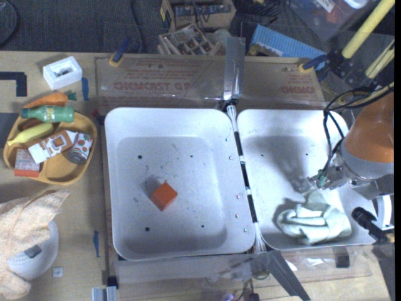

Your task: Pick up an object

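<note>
A crumpled white cloth [313,223] lies in the right bin [276,130], near its front edge, long axis running left-right. The gripper [311,184] hovers just above it; whether it grips anything, I cannot tell. An orange block [165,195] sits in the left bin [125,130]. Beyond lies a cluttered wooden surface [25,68].

— What sits on the tabletop [50,61]?
— Two white bins side by side: the left bin [119,168] mid-frame, the right bin [276,130] touching it.
— And at the left edge?
— A yellow bowl [62,171], a small white box [62,72] above it, and crumpled cloth [25,231] at lower left.
</note>
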Tool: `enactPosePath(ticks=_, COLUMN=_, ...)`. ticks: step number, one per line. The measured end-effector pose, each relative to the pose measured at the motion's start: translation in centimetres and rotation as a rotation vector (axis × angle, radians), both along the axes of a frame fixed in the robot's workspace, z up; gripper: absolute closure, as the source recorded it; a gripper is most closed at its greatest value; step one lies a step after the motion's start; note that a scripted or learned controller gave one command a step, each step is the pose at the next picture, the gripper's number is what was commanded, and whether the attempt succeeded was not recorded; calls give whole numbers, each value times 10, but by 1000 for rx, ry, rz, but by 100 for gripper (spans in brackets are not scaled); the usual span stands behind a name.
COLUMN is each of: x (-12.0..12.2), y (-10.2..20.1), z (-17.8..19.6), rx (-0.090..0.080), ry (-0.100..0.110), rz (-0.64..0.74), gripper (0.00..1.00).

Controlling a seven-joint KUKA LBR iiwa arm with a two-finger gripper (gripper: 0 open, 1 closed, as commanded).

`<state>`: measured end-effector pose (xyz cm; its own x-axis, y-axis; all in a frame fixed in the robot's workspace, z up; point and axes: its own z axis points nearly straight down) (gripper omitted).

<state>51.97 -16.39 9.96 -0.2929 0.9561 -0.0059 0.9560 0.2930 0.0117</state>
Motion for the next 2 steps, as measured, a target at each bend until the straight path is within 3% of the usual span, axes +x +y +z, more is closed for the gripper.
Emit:
enactPosePath(ticks=1, x=0, y=0, z=0, rx=0, ry=0, rz=0, gripper=0)
enactPosePath(ticks=2, x=47, y=-3, z=-4, rx=1, ry=10, rz=-103, gripper=0)
